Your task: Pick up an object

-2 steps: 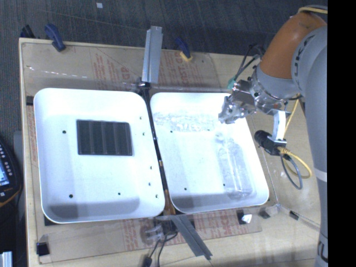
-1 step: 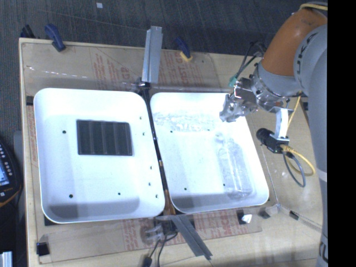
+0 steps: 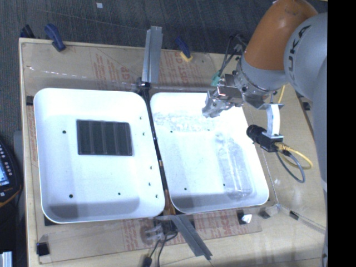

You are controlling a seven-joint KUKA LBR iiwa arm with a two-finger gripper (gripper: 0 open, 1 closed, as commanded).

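Note:
A clear plastic bottle (image 3: 233, 164) lies along the right side of the right bin (image 3: 189, 199). Crumpled clear plastic film (image 3: 181, 121) lies near that bin's far edge. A dark grey ribbed rectangular block (image 3: 104, 137) lies flat in the left bin (image 3: 55, 204). My gripper (image 3: 214, 108) hangs over the far right part of the right bin, just right of the film and above the bottle's far end. I see nothing between its fingers.
A metal bar (image 3: 151, 54) stands at the back between the bins. Blue clamps (image 3: 55, 38) hold the board's far edge. A yellow cable (image 3: 295, 157) loops on the bench to the right of the right bin.

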